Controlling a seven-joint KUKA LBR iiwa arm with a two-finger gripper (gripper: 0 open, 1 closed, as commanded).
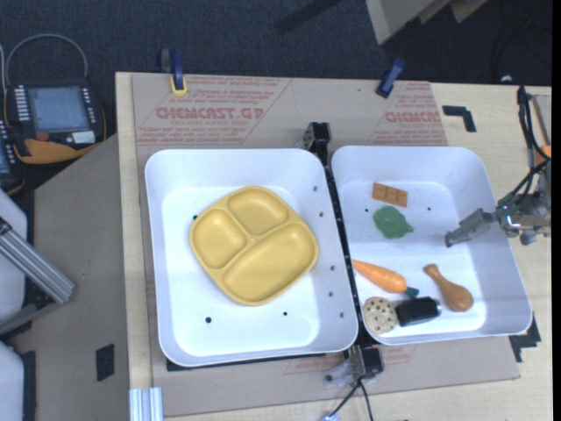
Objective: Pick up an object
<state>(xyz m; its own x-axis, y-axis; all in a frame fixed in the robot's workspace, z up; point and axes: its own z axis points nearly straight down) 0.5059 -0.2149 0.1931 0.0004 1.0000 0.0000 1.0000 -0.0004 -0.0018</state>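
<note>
Approach is the step in hand: gripper [456, 236] hangs over the right bin [438, 158], its grasp impossible to tell. Nearest pickable objects, green toy [392, 223] and drumstick [449, 288], lie untouched, so the next move calls for a descent.

Objects before me, all in the right bin [491, 182]: brown cracker [389, 194], upper centre; green leafy piece [392, 223] below it; carrot [379, 275] lying slantwise at left; drumstick [450, 288] at lower right; speckled cookie [378, 315] touching a black block [415, 310] along the bottom edge.
</note>
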